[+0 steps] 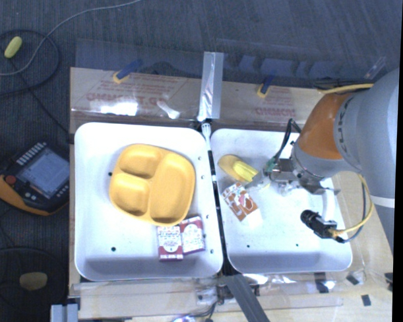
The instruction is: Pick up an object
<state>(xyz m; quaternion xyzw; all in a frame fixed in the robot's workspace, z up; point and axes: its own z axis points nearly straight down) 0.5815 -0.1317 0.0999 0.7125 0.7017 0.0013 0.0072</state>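
grey kuka arm (361, 129) w/ orange band is reaching into the right bin (284, 259); gripper (275, 169) is hovering nr a yellow object (237, 168) & a red-white packet (241, 202); jaw state: cannot tell. in the left bin (93, 252), a yellow divided plate (152, 182) is lying above two small cartons (181, 237).

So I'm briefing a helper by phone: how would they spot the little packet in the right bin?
Find the right bin. Near its left wall, just below the yellow banana-like toy, lies a small flat packet, tilted. It is red and white with print, unlike the plain yellow toy.
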